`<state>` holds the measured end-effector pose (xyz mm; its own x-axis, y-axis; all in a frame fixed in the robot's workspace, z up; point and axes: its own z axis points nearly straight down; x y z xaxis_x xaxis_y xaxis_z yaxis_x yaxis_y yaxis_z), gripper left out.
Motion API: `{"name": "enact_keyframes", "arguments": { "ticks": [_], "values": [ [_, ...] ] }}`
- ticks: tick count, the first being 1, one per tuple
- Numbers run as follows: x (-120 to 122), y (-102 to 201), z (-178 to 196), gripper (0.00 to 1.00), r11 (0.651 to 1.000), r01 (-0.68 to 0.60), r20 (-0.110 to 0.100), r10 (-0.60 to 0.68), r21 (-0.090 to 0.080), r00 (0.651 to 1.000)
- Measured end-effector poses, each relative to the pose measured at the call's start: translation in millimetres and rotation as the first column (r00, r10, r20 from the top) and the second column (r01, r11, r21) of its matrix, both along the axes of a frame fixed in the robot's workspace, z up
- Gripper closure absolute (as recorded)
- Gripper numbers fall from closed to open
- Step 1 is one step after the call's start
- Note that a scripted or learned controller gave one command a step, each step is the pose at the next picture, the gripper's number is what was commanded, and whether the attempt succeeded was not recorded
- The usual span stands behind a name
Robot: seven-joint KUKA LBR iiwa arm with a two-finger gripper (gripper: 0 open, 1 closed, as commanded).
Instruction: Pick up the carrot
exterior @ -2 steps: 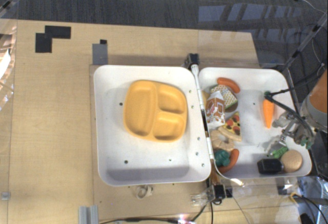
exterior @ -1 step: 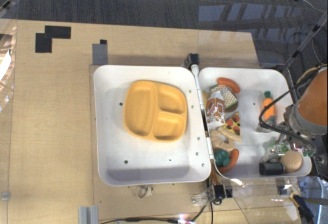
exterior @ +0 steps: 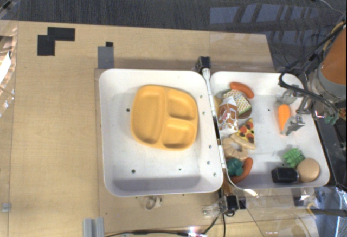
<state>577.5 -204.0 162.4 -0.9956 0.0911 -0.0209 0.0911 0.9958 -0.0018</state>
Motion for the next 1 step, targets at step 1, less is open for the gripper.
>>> {"name": "enact_keyframes", "arguments": {
  "ticks": [1],
  "values": [
    [13.2,-1.9,-72.2,0.00,0.997,-0.077,-0.003,0.077,-0.001,0.997]
  ]
}}
